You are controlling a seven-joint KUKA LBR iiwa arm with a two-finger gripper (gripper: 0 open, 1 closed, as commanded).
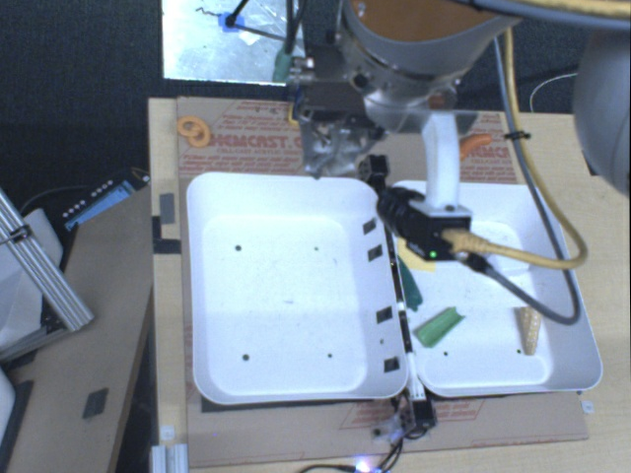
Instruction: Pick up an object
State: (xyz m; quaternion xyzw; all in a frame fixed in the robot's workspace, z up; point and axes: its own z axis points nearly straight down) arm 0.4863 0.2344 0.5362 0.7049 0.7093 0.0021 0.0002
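At the far left, on the tabletop (108, 363), an aluminium rail (39, 274) lies at a slant, and a blue strip (99, 200) is a little above it. Further right, on the brown cardboard sheet (246, 131) under the bins, a small orange ring (193, 130) lies near the upper left corner, apart from the bins.

The left bin (286, 284) is a shallow white tray. Its right rim touches the rim of the right bin (562, 363), and some small black clips (385, 313) sit along this shared edge.

Above the far edge of the left bin hangs the tool (330, 151), under the big grey and orange body of the arm (424, 18). It is dark and blurred here, so I cannot tell how it is set, and no object is seen in it.

In the right bin, a dark green piece (410, 290) lies just beside the shared rim. Near it, a lighter green object (438, 326) lies tilted on the bin floor. A black unit with a white post (441, 170), a yellow hose (523, 257) and a grey cable (537, 308) hangs over this bin and covers part of it. Near the right wall of this bin lies a beige cone-shaped object (530, 329), well apart from the green ones. Behind the right bin, on the cardboard, an orange object (475, 144) is partly hidden by the white post.
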